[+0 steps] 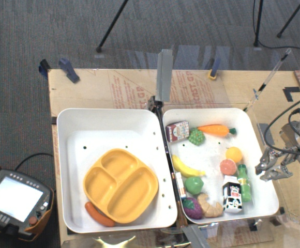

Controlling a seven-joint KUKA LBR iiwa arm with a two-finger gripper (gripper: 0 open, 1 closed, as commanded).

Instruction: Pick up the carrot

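Reaching comes first: my tool (pixel 275 165) hangs outside the right bin's (pixel 253 123) edge, fingers spread, holding nothing. Carrot (pixel 215 130) lies at the far wall; I'd grip across its middle.

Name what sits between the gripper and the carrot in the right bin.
In the camera view, an orange ball lies roughly between the gripper, outside the right bin's edge, and the carrot.
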